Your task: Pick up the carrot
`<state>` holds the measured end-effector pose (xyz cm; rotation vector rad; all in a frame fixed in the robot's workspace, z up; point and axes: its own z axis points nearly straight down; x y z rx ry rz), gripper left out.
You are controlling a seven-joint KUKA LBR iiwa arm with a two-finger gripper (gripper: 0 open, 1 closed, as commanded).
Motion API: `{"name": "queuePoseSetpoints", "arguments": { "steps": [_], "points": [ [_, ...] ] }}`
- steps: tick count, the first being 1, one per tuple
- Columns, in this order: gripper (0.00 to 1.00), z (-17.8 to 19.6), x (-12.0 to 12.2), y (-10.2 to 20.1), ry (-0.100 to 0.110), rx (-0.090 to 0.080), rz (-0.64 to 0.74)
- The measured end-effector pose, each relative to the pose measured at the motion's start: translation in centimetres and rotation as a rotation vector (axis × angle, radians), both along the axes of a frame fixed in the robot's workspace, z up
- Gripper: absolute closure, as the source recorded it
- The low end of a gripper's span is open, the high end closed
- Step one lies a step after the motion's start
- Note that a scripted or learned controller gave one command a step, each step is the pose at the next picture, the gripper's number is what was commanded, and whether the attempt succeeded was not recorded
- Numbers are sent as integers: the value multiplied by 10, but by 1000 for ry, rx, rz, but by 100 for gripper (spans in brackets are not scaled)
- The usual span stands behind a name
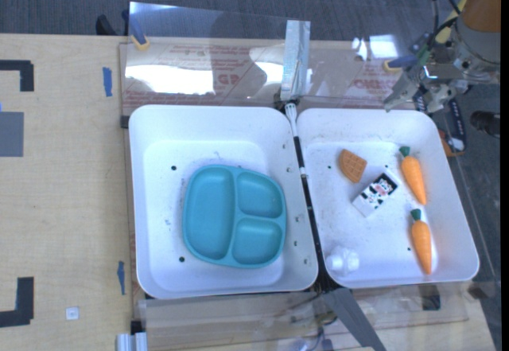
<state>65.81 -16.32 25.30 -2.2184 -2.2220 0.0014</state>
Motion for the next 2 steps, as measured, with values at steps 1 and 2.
{"name": "queuePoseSetpoints", "arguments": {
  "steps": [1, 2],
  "points": [
    [0, -154, -4, -36, -8, 2, -135],
    [0, -165, -49, -38, -5, 14, -155]
  ]
}}
